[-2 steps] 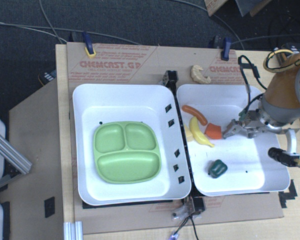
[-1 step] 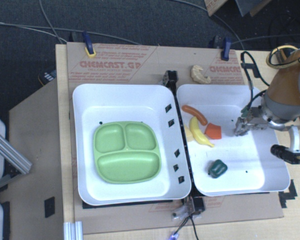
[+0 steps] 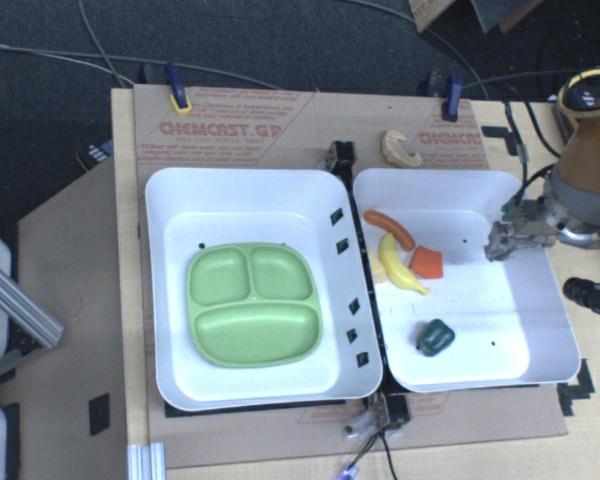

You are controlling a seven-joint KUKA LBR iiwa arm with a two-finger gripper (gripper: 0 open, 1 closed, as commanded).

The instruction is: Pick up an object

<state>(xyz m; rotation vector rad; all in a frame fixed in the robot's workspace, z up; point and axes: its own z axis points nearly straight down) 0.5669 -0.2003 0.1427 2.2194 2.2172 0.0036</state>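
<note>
Green, with 3 compartments, the plate [image 3: 253,304] lies in the left bin [image 3: 170,268]. Right of the plate, in the right bin [image 3: 500,313], a sausage [image 3: 390,228], a banana [image 3: 400,268] and an orange block [image 3: 426,262] cluster together, the banana touching the block. A dark green pepper [image 3: 436,337] sits apart, nearer the camera. Farther right, the gripper [image 3: 502,244] hangs over that bin's right side; whether it is spread or pressed together, I cannot tell.

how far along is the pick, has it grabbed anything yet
Nothing looks picked yet. The hot dog, banana, orange block and green pepper all lie on the floor of the right bin. In hand: the gripper sits over that bin's right side, apart from them. Left: reach one, grasp and lift it.
</note>
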